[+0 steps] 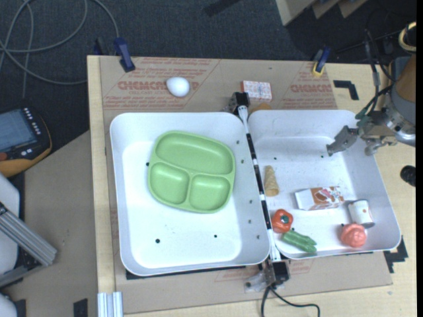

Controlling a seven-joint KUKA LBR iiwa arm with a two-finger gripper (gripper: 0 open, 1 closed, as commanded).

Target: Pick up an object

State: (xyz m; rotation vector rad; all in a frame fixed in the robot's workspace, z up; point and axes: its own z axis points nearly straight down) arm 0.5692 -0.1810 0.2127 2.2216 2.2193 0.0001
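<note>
The right bin (310, 127) holds several small objects. A tan roll (270, 180) lies by its left wall. A white packet with orange print (319, 197) rests mid-bin, with a small white can (359, 212) just right of it. Along the front are a red pepper (282, 220), a green pod (299, 241) and an orange-red ball (353, 235). My gripper (355, 142) hovers over the bin's back right part, open, with nothing between its fingers (341, 139). It stands well behind the packet and can.
The left bin (132, 243) holds a green divided plate (192, 172). On the bench behind the bins sit a white egg (177, 86) and a small pink-and-white box (256, 90). Blue clamps (123, 53) grip the bench's far edge.
</note>
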